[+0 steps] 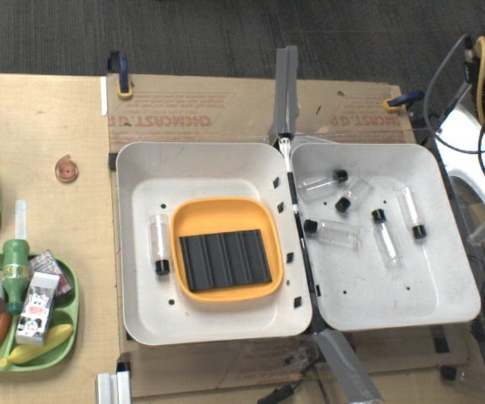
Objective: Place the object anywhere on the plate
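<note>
two white bins side by side on the bench. the left bin (137, 310) holds an orange plate (224, 209) with a dark ribbed insert (225, 259), and one clear tube with a black cap (158, 243) lies just left of the plate, off it, on the bin floor. the right bin (411, 297) has several more clear tubes (384, 236) scattered in its upper half. can't tell anything about the gripper jaws here.

So the left bin (133, 225) has an orange plate (226, 213) with a dark ribbed insert (224, 259) on it and one clear black-capped vial (158, 242) just beside it, while five more vials (386, 236) lie scattered in the right bin (445, 293).
</note>
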Available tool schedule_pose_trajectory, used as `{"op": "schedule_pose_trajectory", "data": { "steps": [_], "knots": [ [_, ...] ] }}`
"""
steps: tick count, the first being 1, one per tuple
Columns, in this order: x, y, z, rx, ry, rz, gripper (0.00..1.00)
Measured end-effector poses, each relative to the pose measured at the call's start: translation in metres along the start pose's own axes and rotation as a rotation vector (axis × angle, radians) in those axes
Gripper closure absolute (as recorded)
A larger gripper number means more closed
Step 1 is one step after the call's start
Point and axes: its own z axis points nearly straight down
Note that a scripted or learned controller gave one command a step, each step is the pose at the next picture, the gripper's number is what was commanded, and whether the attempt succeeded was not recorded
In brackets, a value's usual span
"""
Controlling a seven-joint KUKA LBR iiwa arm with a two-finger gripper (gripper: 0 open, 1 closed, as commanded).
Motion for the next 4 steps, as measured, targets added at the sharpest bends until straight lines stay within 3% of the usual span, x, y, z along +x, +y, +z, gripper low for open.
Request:
{"op": "schedule_pose_trajectory", "data": {
  "steps": [1, 2, 3, 4],
  "knots": [
    [-0.016, 0.019, 0.010, 0.000, 0.001, -0.380, 0.00],
    [0.007, 0.011, 0.086, -0.001, -0.001, -0.397, 0.00],
    [0.017, -0.005, 0.135, -0.001, 0.001, -0.721, 0.00],
    [0.030, -0.025, 0.048, 0.002, 0.001, -0.783, 0.00]
  ]
}}
